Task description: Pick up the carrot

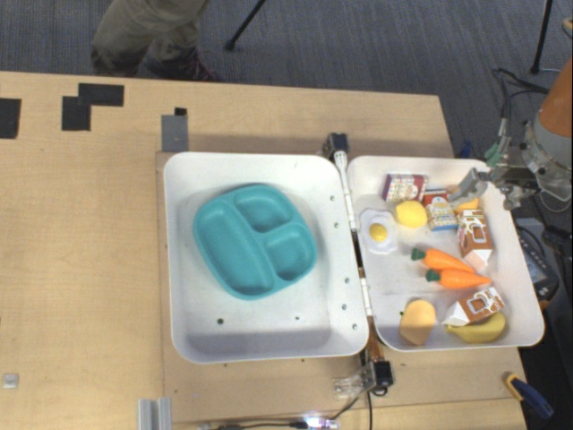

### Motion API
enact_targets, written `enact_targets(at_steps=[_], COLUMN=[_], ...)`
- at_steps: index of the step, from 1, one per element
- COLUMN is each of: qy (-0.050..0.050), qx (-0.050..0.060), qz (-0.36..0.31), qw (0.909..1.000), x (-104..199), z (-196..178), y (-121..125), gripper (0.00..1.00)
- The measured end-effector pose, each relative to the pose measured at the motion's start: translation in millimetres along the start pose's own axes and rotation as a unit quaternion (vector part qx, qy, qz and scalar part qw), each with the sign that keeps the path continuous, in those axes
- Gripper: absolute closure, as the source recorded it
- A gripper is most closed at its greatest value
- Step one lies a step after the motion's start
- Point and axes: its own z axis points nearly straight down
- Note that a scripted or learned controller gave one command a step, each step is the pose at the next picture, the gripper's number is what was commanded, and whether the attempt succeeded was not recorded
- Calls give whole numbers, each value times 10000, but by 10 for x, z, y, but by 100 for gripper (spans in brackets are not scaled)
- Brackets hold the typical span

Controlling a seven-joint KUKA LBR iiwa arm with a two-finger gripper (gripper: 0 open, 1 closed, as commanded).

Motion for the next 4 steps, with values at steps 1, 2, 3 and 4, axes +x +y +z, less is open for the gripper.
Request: enact_targets(at_steps=[1,2,3,4], qy=[-13,-60,-38,-37], qx=[-84,-133,-153,-150], qz=[-583,-1120,-1137,-1137], qw=[9983,9936,9934,9934], x=[63,419,450,451], z=[1359,1501,1391,1393], y=[-252,-389,-366,-368], gripper=[0,0,100,0])
